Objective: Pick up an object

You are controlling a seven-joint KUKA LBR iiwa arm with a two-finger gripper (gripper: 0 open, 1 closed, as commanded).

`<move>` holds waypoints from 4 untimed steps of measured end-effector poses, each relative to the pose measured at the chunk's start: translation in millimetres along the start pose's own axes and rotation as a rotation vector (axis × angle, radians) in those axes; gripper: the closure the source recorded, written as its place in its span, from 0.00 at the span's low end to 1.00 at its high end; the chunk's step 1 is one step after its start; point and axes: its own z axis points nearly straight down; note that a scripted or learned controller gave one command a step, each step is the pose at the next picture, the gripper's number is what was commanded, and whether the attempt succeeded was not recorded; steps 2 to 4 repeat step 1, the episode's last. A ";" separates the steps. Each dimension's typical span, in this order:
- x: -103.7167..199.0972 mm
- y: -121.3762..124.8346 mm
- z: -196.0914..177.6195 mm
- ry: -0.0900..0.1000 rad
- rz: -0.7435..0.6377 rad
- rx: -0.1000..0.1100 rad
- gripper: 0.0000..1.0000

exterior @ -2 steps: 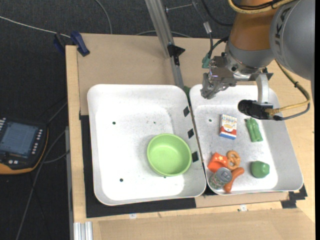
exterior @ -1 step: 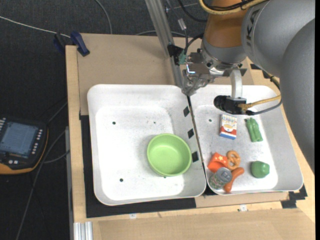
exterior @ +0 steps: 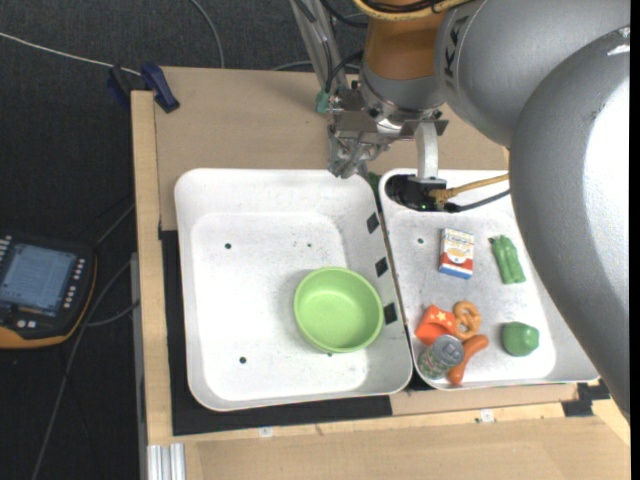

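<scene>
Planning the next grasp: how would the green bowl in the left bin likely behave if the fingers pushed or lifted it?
The green bowl looks like rigid plastic, so it is probably light and stiff. Its smooth, rounded wall could let it slide across the left bin when pushed rather than tip. It sits upright and open, so its thin rim seems the likeliest place to pinch.

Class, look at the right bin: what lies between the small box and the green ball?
In the camera view, a green bottle lies between the small box and the green ball, toward the right side.
</scene>
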 end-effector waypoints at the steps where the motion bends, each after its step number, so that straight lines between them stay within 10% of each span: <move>1: -2.4 0.2 -0.6 -0.001 0.003 -0.001 0.00; 4: -2.4 0.2 -0.6 -0.001 0.003 -0.001 0.00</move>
